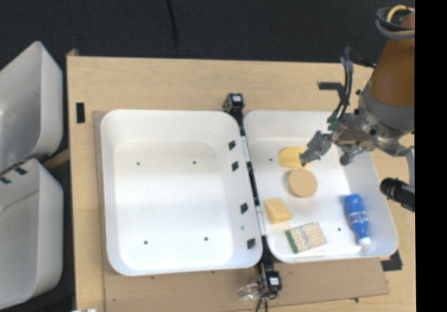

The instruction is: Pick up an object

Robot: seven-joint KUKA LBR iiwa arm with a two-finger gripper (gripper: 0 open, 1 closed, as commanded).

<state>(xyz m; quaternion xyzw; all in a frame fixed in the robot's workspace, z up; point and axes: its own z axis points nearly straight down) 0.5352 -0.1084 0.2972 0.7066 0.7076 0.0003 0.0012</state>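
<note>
The right bin (272,129) holds several objects: a yellow piece (290,157), a tan round disc (302,183), a yellow block (278,210), a green patterned packet (306,237) and a blue bottle (355,217). My gripper (326,158) hangs over the upper right part of this bin, open, with nothing between its fingers. Its left finger (313,149) ends right beside the yellow piece. The disc lies just below and left of the gripper.
The left bin (126,129) sits next to the right one, with black clips along the shared divider (246,171). The wooden bench (174,80) surrounds both bins. White containers (28,115) stand off the bench at the far left.
</note>
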